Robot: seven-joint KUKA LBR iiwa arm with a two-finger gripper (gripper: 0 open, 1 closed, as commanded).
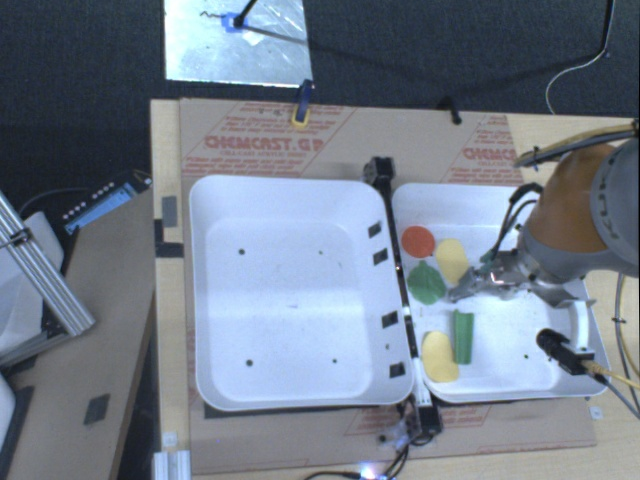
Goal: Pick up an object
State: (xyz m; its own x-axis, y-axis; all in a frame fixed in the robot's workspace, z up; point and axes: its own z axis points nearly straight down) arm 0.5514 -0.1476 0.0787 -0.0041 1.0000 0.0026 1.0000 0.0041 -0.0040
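In the right bin (500,208) lie a red disc (418,239), a pale yellow piece (452,260), a green leafy piece (427,283), a green upright block (463,336) and a second yellow piece (439,356). My gripper (468,287) reaches in from the right and sits low over the bin. Its tip is just right of the green leafy piece, below the pale yellow piece and above the green block. I see nothing clearly held in it.
The left bin (290,288) stands beside the right one, with a black divider strip (395,278) between them. The arm's orange band (565,203) hangs over the right bin's right side. Bare white floor lies at the right bin's lower right.
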